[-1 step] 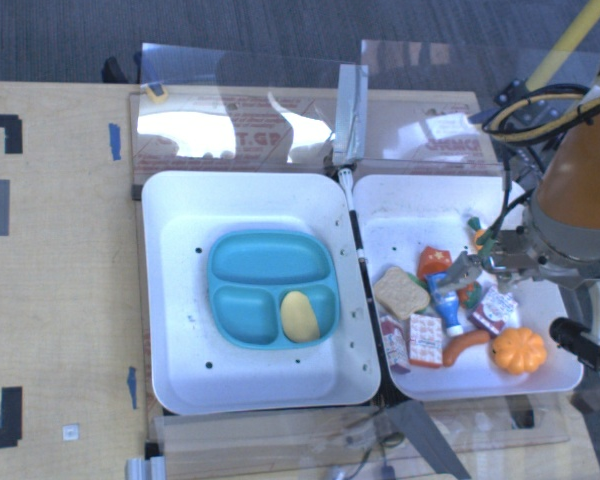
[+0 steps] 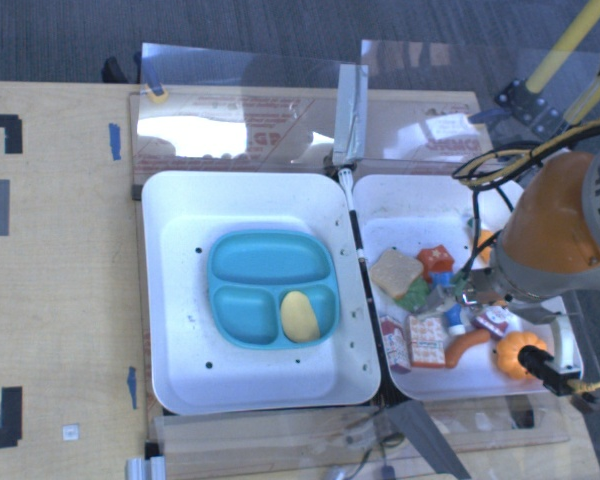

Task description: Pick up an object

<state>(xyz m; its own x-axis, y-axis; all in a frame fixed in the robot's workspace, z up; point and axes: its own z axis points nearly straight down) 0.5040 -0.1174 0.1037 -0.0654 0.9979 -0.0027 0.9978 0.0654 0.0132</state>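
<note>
The right bin [image 2: 410, 203] holds a heap of small items: a tan block [image 2: 395, 271], a red piece [image 2: 435, 259], a green scrap [image 2: 415, 295], two red-and-white cartons [image 2: 427, 340], a curved orange piece [image 2: 467, 346] and a round orange fruit [image 2: 520, 353]. The arm's orange band and grey wrist hang over this bin's right half. My gripper [image 2: 467, 294] sits low at the heap's right side, just right of the green scrap and above the curved orange piece. The wrist hides most of it. A yellow oval item [image 2: 299, 316] lies in the left bin.
In the left bin [image 2: 170, 268] a blue divided tray [image 2: 270, 258] carries the yellow item in its lower right compartment. A clear plastic wall [image 2: 350, 118] stands behind both bins. Black and yellow cables [image 2: 500, 168] loop over the right bin's far corner.
</note>
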